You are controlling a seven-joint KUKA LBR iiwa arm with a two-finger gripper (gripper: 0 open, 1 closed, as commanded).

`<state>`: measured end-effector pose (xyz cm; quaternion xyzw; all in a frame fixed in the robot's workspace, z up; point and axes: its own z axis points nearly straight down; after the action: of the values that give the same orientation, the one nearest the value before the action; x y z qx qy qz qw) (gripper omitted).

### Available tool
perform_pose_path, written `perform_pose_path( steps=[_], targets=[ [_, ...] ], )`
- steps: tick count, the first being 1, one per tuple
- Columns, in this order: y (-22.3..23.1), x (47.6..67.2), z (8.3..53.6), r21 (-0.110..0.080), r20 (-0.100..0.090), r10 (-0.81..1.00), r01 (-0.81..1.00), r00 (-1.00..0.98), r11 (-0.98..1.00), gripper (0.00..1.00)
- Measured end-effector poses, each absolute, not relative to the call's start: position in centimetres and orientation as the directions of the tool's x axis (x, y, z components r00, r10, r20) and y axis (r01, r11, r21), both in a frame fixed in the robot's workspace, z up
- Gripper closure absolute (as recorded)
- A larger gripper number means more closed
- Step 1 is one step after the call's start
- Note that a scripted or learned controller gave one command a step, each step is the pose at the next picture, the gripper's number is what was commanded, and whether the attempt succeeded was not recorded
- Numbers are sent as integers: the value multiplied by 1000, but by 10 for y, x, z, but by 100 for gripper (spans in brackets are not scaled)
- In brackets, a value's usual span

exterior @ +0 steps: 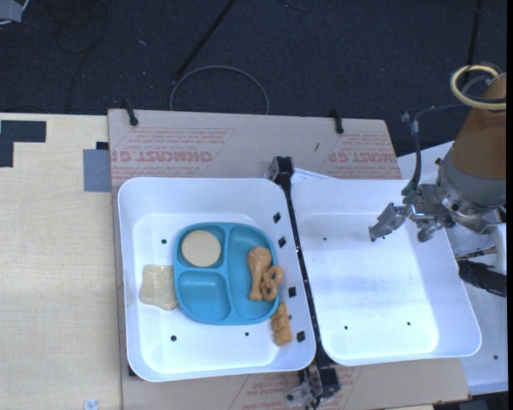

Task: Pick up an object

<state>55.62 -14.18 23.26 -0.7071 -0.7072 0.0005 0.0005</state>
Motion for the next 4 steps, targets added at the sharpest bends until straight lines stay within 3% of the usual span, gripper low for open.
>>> perform_pose_path(
  steps=[1, 3, 4],
  targets=[
    [-144, 553, 169, -8, 2, 1000, 1000, 0, 0, 0],
    [-135, 552, 86, -5, 1, 1000, 1000, 1, -1, 0],
    [-136, 552, 98, -3, 1, 1000, 1000, 6, -6, 100]
  ],
)
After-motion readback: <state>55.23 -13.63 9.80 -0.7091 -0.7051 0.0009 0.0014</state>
